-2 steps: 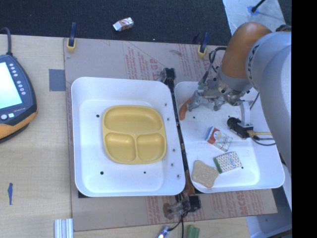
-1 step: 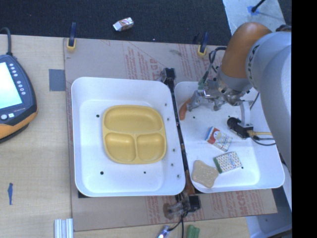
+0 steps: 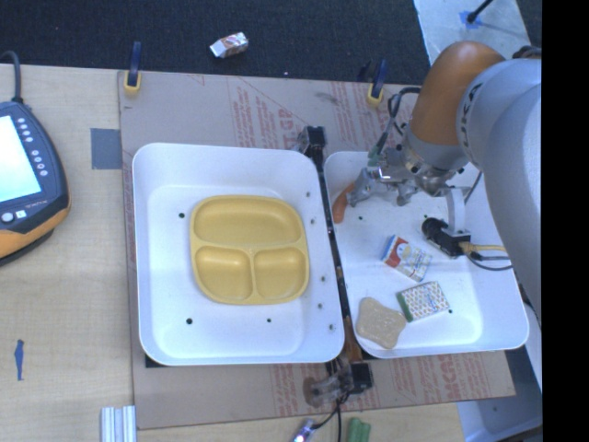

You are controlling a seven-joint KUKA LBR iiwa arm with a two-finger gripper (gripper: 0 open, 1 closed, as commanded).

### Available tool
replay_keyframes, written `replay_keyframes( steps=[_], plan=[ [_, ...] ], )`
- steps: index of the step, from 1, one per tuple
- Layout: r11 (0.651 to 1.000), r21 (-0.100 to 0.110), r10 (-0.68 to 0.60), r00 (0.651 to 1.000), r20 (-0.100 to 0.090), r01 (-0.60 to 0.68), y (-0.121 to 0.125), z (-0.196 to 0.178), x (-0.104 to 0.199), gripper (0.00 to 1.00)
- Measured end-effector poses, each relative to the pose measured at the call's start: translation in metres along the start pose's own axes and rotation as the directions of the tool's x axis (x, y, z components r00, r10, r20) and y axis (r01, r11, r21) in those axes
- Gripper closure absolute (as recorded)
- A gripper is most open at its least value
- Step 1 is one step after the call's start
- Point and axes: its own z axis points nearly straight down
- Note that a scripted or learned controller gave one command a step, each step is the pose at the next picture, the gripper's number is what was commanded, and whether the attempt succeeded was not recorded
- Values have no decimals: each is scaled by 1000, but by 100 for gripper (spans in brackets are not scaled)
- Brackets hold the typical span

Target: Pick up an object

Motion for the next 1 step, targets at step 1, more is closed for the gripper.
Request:
replay_keyframes(
  steps=[1],
  plan=[
    [1000,1,0,1000,0,0,0,0,1,0]
  ],
)
